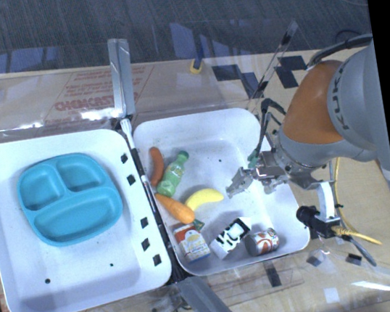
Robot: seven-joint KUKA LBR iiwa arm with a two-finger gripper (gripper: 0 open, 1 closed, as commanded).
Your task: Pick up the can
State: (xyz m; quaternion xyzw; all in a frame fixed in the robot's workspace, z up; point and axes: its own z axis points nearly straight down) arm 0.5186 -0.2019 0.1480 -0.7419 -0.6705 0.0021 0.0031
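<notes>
Can (265,241) not picked yet, lies on its side at the right bin's (197,123) near edge, close to the near right corner, touching a black-and-white carton (231,235). Gripper (246,178) hovers over mid-bin, released, nothing between its fingers. Left to do: descend, grasp, lift. Bin wall crowds the can's near side; open floor lies on its far side.

My gripper (246,179) hangs over the right bin (205,124), can (262,241) in its front corner beside a carton (230,236); divided plate (69,196) sits in the left bin (25,289)
</notes>
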